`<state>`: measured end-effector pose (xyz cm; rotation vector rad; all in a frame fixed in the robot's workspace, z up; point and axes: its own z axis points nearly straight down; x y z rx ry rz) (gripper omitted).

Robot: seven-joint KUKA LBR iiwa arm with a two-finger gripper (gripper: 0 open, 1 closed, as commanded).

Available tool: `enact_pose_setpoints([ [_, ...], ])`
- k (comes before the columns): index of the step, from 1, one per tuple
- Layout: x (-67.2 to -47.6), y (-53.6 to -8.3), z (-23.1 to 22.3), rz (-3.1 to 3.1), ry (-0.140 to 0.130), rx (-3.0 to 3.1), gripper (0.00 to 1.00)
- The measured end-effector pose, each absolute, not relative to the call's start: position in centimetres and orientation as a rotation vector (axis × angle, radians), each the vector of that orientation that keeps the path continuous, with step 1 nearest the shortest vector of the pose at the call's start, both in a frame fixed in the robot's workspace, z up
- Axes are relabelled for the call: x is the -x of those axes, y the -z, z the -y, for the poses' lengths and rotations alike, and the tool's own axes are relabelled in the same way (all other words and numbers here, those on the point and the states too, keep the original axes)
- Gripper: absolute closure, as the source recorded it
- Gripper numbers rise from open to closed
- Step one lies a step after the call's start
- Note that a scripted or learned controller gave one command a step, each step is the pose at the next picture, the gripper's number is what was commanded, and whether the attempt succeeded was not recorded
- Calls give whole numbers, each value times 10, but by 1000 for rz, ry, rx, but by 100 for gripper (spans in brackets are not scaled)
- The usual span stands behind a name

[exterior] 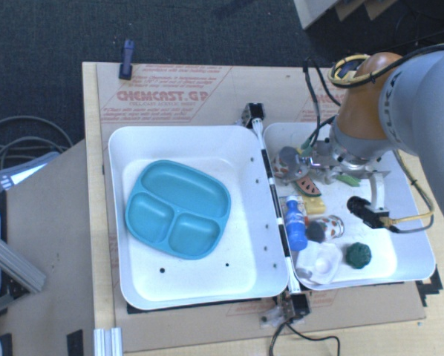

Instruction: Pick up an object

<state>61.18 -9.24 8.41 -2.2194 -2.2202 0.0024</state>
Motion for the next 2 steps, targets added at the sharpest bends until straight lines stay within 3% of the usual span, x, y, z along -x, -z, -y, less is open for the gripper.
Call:
enact_pose_setpoints([
  [1, -613, -95, 93, 2222, 0, 2222, 100],
  [2, -580, -185, 33, 2224, 3, 2220, 100],
])
